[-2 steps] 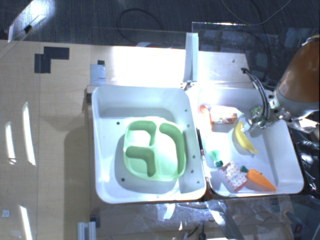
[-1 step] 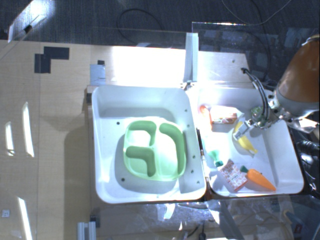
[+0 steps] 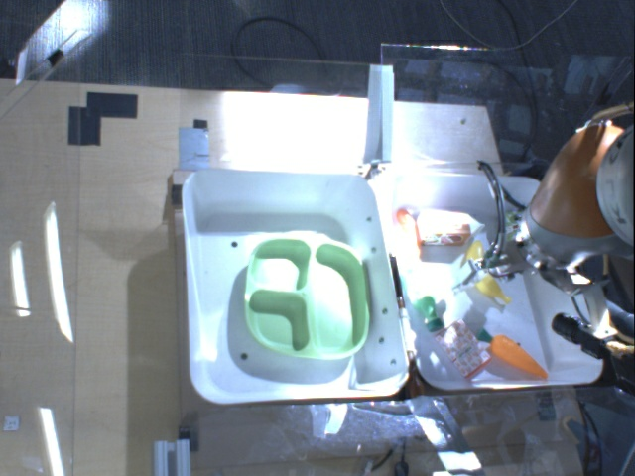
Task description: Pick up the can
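Camera view, from above: the pale wooden bench carries two shallow white plastic bins side by side. The left bin holds a light green divided plastic tray, and nothing I am after lies there. The right bin is where all the small things are, and my grey arm with its orange band reaches over its right edge.

My fingers hang over the middle of the right bin, but glare and dark wrist parts cover them, so I cannot tell whether they are open or closed. I can see nothing clearly held between them.

Going down in size among the contents: an orange-and-white cardboard box lies toward the far wall. An orange carrot-shaped toy lies near the front right corner. Just to its left is a short red-and-white patterned can, lying on the bin floor by the front wall. I judge this to be my target, though the print is too blurred to be sure. A small yellow piece sits just below my fingers, and a small green piece lies near the wall shared with the left bin.

As I judge it, the pick is not yet done. The can rests on the floor, apart from my fingers and nearer the front of the bin. What is left is the whole grasp: get above it, descend, close, lift.
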You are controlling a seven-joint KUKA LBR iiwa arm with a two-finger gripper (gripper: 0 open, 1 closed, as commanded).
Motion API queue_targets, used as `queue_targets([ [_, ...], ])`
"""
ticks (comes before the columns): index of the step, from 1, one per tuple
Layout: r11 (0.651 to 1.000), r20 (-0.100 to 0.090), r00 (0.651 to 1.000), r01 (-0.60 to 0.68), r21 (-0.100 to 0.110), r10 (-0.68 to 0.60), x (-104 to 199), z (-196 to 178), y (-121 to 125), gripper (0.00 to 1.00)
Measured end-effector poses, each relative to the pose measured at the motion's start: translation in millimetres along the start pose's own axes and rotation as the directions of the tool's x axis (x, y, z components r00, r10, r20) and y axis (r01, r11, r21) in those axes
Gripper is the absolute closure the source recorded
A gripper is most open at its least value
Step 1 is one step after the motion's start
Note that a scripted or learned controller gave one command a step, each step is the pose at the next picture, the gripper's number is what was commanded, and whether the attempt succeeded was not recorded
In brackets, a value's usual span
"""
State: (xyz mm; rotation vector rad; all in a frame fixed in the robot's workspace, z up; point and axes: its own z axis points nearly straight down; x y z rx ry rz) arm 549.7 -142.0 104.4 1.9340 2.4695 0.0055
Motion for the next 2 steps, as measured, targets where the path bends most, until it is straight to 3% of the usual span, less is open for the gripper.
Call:
queue_targets([
  [1, 1.000, 0.001, 1.000, 0.000, -0.005, 0.000, -21, 15, 11, 0.00],
  [2, 1.000, 0.003, 1.000, 0.006, -0.014, -0.006, -20, 2, 15, 1.00],
])
